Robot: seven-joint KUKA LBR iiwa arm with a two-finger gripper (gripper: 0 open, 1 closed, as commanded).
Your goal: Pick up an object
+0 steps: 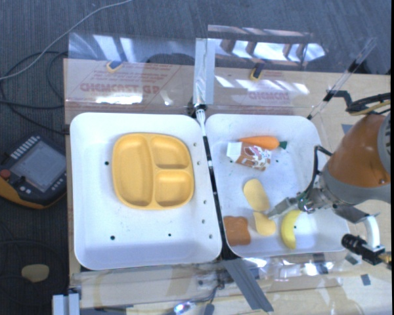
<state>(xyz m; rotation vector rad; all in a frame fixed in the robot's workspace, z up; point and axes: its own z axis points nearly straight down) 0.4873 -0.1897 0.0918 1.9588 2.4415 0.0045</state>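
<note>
Camera view, L bin (92, 241) w/ yellow tray (153, 170), R bin (302, 131) w/ carrot (259, 142), banana (289, 229)

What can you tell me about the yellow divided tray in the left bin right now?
The yellow divided tray lies flat near the middle of the left bin, resting on its white floor. It looks like smooth moulded plastic, rounded at the corners, with three compartments: one long section on the view's left and two smaller ones stacked on the right. All three compartments look bare. It sits slightly turned against the bin's edges. Nothing touches it; the gripper is over in the right bin.
</note>
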